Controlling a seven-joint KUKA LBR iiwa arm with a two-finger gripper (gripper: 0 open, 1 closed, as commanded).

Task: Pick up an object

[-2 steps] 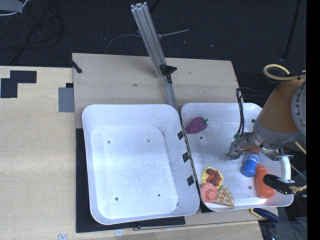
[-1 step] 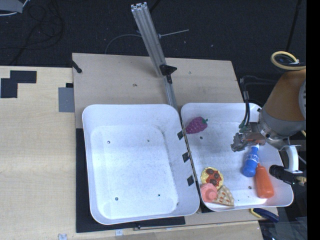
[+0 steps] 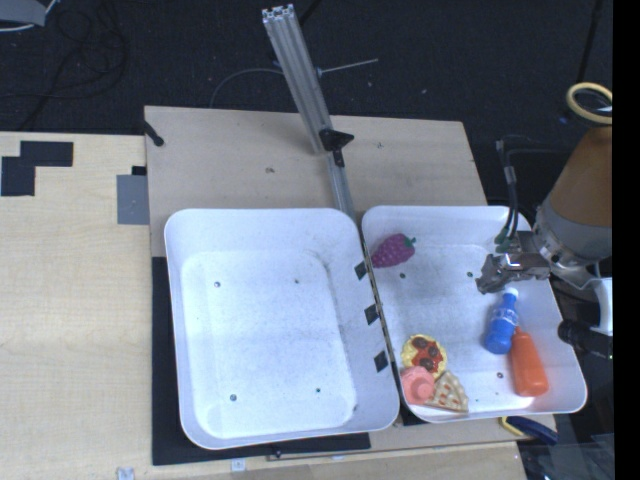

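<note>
Your gripper [image 3: 494, 273] hangs low near the right bin's [image 3: 450, 220] right edge, just above a blue bottle [image 3: 501, 325] — whether it is spread or pressed together, you cannot tell. The bottle lies beside an orange bottle [image 3: 528, 363] toward the front right corner. It looks light, stiff and slippery — best taken across its body.

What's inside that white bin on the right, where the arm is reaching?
The right bin holds a purple grape bunch, a blue bottle, an orange bottle and toy pizza pieces. The gripper covers part of the bin floor beneath it.
</note>
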